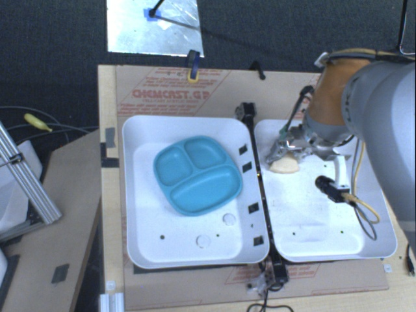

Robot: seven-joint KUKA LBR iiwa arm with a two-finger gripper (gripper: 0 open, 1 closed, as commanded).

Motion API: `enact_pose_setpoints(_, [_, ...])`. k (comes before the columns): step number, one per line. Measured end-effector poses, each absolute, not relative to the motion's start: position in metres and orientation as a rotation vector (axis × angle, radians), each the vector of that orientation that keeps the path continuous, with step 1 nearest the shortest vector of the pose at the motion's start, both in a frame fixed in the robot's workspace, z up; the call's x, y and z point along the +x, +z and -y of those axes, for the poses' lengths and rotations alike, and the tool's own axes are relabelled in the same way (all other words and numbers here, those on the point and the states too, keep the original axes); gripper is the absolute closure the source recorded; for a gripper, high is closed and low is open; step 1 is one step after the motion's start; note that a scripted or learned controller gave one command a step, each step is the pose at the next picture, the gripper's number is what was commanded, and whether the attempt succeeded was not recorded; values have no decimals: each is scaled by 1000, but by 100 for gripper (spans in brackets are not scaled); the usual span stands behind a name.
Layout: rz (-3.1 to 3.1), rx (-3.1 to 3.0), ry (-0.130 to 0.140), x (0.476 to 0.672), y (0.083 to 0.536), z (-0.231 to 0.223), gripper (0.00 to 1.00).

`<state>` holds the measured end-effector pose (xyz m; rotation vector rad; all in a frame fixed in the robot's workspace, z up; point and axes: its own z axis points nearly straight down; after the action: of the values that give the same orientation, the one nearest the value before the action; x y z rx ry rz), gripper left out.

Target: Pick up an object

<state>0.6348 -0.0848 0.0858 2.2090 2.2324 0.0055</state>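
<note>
Reaching in from the right, the grey arm (377, 109) has its gripper (284, 149) low over the upper left part of the right bin (325, 239), right at a small pale, tan-coloured object (284, 166) that lies on the bin floor close to the divider between the two bins. The metal of the gripper sits directly above and against the upper edge of that object, so the placement reads as an attempt to grasp it, but whether the gripper is released or clenched I cannot tell, and nothing shows the object actually caught. The object looks like a flattish lump, its long axis running roughly left to right across the view, with one end pointing towards the divider and the other towards the middle of the bin; it appears to rest flat, not tilted. Lying so near the bin wall, it probably leaves little room on its left side, which may explain why the arm comes at it from the right and from above. The left bin (149, 239) holds a blue divided plate (198, 174), well apart from the gripper and plainly not being addressed. Both bins sit on the cardboard-covered tabletop (169, 93).
</note>
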Motion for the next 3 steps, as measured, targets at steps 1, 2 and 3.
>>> enact_pose_setpoints(1, [-2220, 2221, 0, 610, 134, 28, 100])
enact_pose_setpoints(2, [-2220, 2221, 3, 555, 187, 34, 100])
enact_pose_setpoints(3, [-2233, 2203, 18, 571, 279, -51, 100])
